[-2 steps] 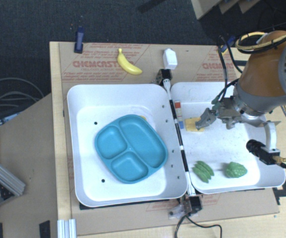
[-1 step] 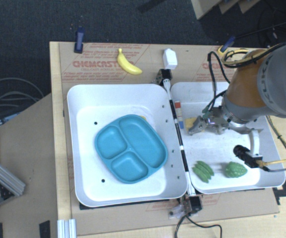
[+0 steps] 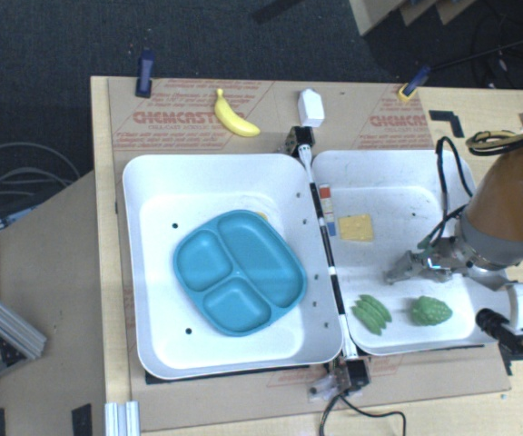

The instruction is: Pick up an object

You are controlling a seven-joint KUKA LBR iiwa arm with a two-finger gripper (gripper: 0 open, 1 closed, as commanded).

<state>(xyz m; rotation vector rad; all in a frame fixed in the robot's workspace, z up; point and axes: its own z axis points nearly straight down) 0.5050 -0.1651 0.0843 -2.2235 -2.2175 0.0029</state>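
The gripper (image 3: 407, 271) is hanging open, holding nothing, in the right bin (image 3: 384, 175). It is getting ready to grab. Next it needs to drop onto the bumpy green toy (image 3: 430, 312) just beside it.

I work in a robotics lab: two white bins (image 3: 152, 243) clamped onto a cardboard-covered tabletop (image 3: 180, 112), loose cables (image 3: 7, 189) trailing over dark carpet (image 3: 44, 25).

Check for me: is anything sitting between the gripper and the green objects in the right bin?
Nothing visible. The gripper hangs over bare bin floor, with the two green objects just below it in view and the yellow piece off to its upper left.
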